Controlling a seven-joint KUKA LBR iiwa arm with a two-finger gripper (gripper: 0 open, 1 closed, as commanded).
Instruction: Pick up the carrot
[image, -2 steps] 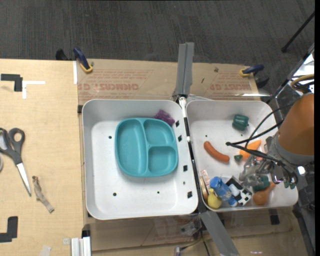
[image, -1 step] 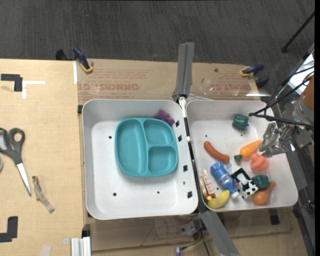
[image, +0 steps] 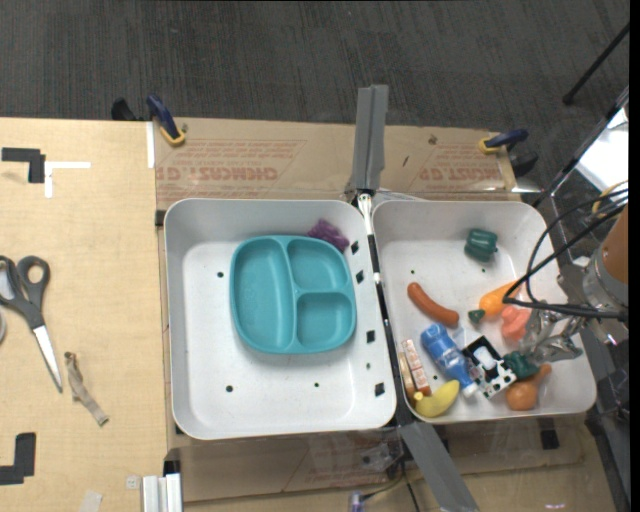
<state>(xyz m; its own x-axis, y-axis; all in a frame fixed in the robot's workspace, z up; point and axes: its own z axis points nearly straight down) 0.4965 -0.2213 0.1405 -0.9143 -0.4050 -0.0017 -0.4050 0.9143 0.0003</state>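
The carrot (image: 497, 297), likely a light, stiff, slick plastic toy, lies just beside the pink toy (image: 515, 321); take its thick middle; the claw (image: 553, 338) looks narrow, holding nothing.

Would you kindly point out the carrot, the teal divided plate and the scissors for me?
carrot (image: 496, 298): camera view, on its orange body.
teal divided plate (image: 262, 300): camera view, on its large left compartment.
scissors (image: 33, 274): camera view, on a grey handle loop.

I count two white bins (image: 190, 400), one teal divided plate (image: 294, 295), one pair of scissors (image: 32, 310) and two blue-yellow clamps (image: 166, 120).
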